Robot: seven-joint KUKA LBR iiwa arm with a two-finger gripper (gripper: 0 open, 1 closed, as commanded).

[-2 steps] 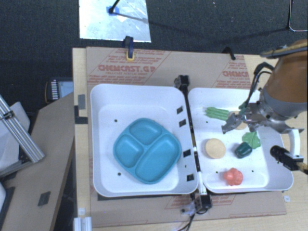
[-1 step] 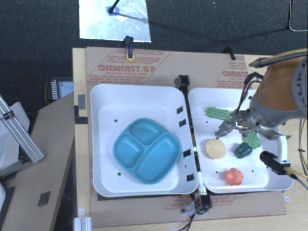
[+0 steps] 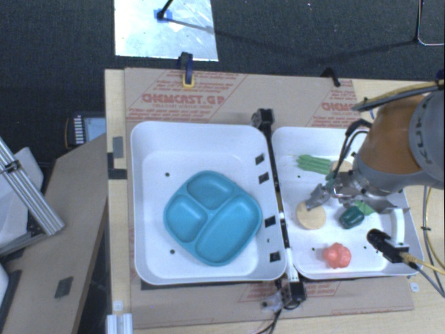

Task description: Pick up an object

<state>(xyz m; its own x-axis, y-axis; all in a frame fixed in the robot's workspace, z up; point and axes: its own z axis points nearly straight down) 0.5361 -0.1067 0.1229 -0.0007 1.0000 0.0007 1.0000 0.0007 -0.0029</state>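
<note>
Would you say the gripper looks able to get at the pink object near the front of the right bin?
Probably yes. The pink object lies alone on the bin floor, apart from the tan disc, with nothing above it, and the gripper hangs nearby.

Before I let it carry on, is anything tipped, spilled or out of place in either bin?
Nothing stands out. The blue divided plate lies flat in the left bin, turned at an angle; the small items sit apart in the right bin.

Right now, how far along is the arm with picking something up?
Nothing looks lifted yet. The end effector is low in the right bin, just above the tan disc; whether it grips anything is unclear. The green piece, teal object and pink object lie in the bin.
</note>
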